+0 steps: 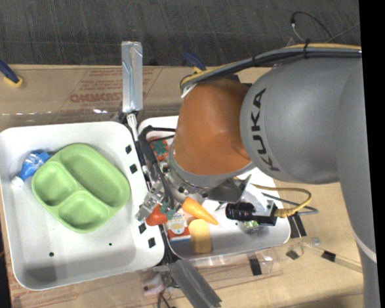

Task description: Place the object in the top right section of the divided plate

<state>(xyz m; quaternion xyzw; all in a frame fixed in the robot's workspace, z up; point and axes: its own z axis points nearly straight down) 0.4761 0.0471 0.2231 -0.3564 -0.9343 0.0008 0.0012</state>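
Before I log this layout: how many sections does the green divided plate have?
3. The green divided plate in the left bin has one long section at upper right, one at upper left, and one at the bottom. None looks hidden.

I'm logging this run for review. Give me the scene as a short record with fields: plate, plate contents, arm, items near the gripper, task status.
plate: green divided plate, lying in the left bin
plate contents: all three sections bare
beside plate: blue object at its upper-left edge
arm: over the right bin, gripper low by the wall between the bins
items near gripper: orange carrot, yellow block, red piece, small carton
task status: not yet done
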